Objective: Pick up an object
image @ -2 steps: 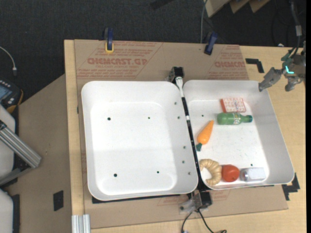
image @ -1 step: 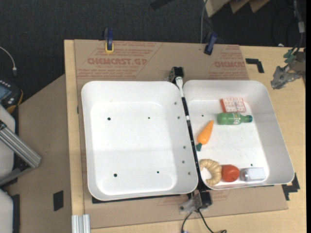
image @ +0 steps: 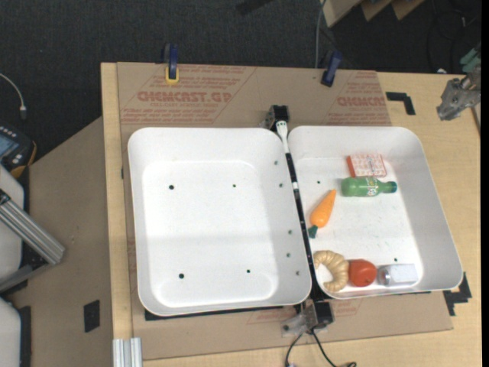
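Observation:
The right bin (image: 428, 205) holds several objects. A red-and-white box (image: 366, 165) lies near its back, with a green bottle (image: 367, 188) on its side just in front of it. An orange carrot (image: 323, 209) lies by the left wall. Along the front wall sit a beige croissant-shaped piece (image: 332, 269), a red round object (image: 361, 272) and a small clear bottle (image: 399, 274). My gripper (image: 457, 98) hangs at the far right edge, beyond the right bin's back corner and well away from all the objects.
The left bin (image: 153, 205) sits beside the right one, joined by a black divider strip (image: 294, 197). Both rest on a cardboard sheet (image: 229, 90) held by two clamps at the back. A metal rail (image: 27, 228) lies at the far left.

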Available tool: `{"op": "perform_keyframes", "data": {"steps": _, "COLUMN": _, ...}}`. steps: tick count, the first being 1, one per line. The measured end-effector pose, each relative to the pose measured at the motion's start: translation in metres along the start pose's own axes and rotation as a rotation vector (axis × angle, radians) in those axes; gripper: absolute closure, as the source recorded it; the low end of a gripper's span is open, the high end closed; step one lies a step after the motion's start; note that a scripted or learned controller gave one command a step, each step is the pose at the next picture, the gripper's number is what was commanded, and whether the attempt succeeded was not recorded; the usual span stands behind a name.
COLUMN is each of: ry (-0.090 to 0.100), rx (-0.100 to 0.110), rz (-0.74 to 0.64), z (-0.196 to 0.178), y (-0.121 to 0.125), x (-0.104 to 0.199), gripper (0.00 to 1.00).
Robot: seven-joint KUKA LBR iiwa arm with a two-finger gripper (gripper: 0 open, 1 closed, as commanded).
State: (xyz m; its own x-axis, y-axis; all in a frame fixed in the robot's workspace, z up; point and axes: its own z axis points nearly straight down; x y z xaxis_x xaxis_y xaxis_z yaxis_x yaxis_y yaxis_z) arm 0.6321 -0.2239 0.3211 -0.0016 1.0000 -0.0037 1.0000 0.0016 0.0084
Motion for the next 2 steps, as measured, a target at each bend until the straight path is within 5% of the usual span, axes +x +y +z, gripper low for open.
{"op": "perform_keyframes", "data": {"steps": 2, "ry": 0.000, "rx": 0.004, "rz": 0.000, "z": -0.0162, "y": 0.0150, "x": 0.0001, "gripper": 1.00}}
